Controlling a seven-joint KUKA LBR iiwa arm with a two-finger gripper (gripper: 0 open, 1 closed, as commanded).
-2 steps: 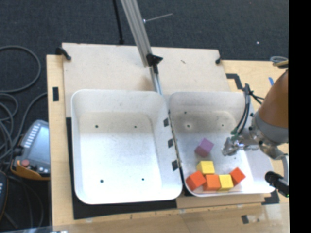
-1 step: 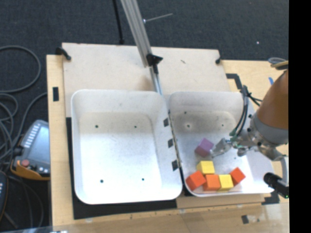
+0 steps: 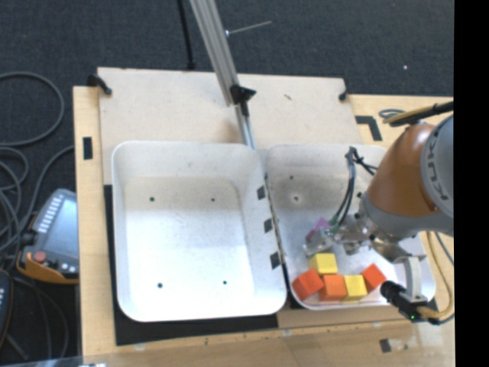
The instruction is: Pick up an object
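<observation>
The end effector hangs low in the right bin, its grip state impossible to tell, directly above a yellow block that lies among orange blocks at the bin's near edge.

Grey robot arm entering from the right, bent downward, broad orange band above the wrist, cables running down its side, gripper low at the arm's left end — metal parts visible, finger position too unclear to judge
</observation>
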